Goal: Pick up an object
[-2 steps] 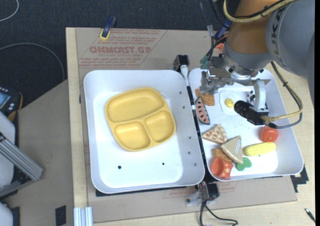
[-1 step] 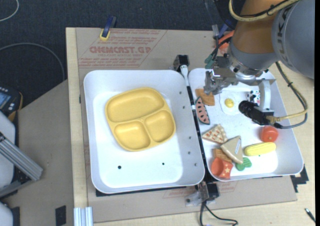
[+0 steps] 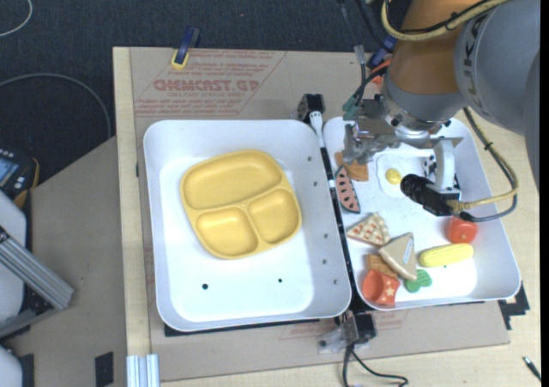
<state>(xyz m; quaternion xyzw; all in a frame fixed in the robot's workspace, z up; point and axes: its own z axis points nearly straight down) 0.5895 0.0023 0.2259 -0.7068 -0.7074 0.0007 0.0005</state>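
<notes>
In the camera view, the grey two-finger gripper hangs low over the upper part of the right shallow white bin, just above the white fried-egg toy with a yellow yolk. You cannot tell from here whether it is released or clenched; the wrist hides its tips, and nothing shows as grasped.

The egg looks like the nearest candidate, but it is flat and roundish, with no clear long axis, so expect it to slip. If you retarget, the yellow corn cob toy lies near the bin's right wall, its long axis running roughly left to right, tilted slightly up to the right. Close across its short width, not along it.

Keep clear of the red tomato toy just above the cob and the tan bread wedge to its left.

The yellow three-compartment plastic plate sits in the left bin, well apart.
</notes>
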